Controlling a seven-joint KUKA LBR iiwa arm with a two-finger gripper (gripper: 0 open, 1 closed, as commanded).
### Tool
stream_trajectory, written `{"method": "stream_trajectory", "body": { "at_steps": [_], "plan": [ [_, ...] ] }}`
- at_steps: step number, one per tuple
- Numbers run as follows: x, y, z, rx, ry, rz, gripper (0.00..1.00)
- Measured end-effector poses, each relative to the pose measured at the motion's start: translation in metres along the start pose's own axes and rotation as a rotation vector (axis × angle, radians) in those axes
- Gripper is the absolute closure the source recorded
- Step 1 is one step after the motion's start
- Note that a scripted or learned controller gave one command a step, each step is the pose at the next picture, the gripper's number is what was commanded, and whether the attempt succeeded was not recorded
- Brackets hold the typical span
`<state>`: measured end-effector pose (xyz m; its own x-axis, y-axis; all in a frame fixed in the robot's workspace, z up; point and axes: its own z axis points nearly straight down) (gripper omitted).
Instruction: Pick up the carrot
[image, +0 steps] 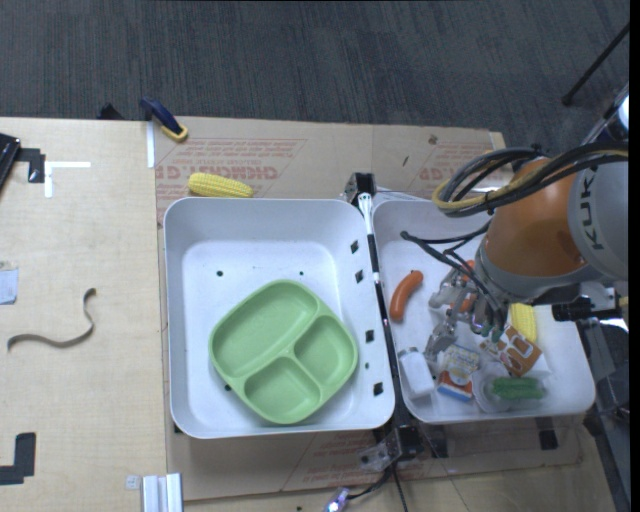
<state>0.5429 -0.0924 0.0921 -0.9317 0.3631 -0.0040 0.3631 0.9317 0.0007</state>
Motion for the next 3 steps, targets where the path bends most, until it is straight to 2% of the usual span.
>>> {"method": "stream_trajectory", "body": {
  "at_steps": [1,2,3],
  "plan": [
    [-0.055,-0.021,-0.001,0.0,-0.002,0.029,0.0],
    [-0.036,0.015,0.0,0.001,0.002,0.182,0.0],
    [-0.114,-0.04,-0.001,0.002,-0.003,0.363,0.0]
  ]
}}
